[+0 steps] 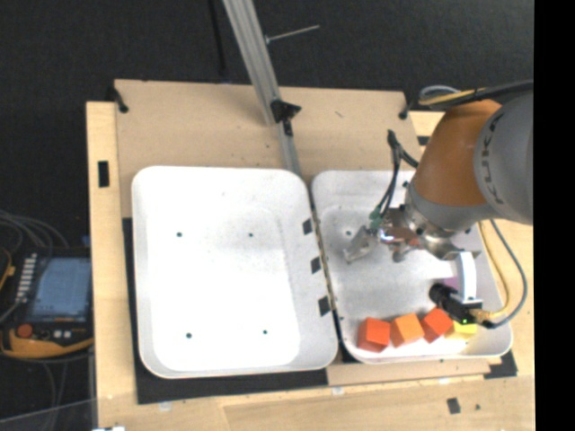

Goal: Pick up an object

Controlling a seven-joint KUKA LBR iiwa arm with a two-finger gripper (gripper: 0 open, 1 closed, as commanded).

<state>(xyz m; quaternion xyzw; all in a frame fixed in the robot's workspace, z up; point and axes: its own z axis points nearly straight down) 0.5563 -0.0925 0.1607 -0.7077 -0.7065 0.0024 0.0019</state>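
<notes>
My gripper [377, 243] hangs low over the middle of the right bin [337, 196], open, with only bare bin floor between its fingers. Three blocks lie in a row along that bin's near wall, well below the gripper: a red-orange block [374, 334], an orange block [407, 329] and another red-orange block [437, 323]. A small yellow-green piece [465, 329] lies just right of them. By the right wall there is a white and purple object [468, 275], partly under the arm.
The left bin [220, 268] lies beside the right one, with black clips along their shared wall. A grey metal rail [256, 52] slants down from the top to the bins' far edge. The orange-banded arm [458, 164] covers the right bin's far right corner.
</notes>
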